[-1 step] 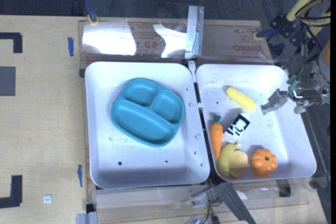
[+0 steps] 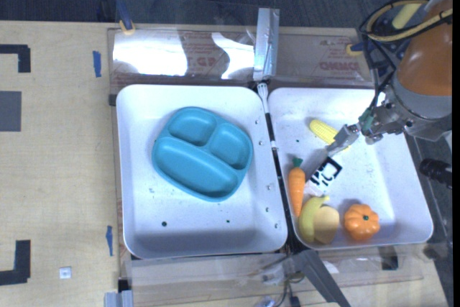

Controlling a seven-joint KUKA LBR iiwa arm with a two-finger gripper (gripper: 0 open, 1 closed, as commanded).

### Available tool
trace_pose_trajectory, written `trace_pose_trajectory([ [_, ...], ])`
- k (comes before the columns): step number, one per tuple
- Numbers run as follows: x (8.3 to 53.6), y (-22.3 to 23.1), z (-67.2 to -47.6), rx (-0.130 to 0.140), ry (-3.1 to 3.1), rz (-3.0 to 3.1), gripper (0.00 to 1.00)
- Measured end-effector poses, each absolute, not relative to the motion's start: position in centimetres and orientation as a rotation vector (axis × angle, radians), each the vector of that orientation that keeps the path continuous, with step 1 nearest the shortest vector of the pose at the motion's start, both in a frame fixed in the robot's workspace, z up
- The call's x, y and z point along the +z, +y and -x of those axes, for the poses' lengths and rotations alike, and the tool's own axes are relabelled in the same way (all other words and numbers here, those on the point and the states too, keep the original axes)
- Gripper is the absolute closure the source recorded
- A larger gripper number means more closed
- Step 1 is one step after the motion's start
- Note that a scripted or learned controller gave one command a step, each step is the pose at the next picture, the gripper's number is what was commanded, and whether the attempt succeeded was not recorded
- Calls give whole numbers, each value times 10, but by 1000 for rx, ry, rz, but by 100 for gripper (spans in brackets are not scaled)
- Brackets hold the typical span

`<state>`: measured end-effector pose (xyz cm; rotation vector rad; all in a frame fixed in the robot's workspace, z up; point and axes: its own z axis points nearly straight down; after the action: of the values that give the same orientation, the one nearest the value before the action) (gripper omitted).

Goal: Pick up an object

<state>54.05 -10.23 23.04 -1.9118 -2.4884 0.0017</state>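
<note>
Nearest the camera, along the near wall of the right bin (image 2: 413, 176), sit three toy foods: a yellow-green pear-like fruit (image 2: 318, 219) at the left, touching the lower end of an upright orange carrot (image 2: 296, 187), and a small orange pumpkin (image 2: 361, 221) to the right. Just beyond them lies a small black-and-white box (image 2: 323, 175), tilted. Farther back, a yellow corn piece (image 2: 323, 130) rests near the middle of the bin. Reaching in from the right, the gripper (image 2: 343, 140) hangs low, just beside the corn and above the box; I cannot tell whether the claw is released or clenched, and nothing visibly sits in it. On the left, the other bin (image 2: 136, 219) carries a blue divided plate (image 2: 203, 152).
</note>
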Motion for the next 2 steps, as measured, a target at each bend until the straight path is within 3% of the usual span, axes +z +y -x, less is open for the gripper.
trace_pose_trajectory([
  [1, 88, -144, -595, -6, -2381, 2062, 0],
  [2, 86, -150, -668, -2, -2305, 2139, 0],
])
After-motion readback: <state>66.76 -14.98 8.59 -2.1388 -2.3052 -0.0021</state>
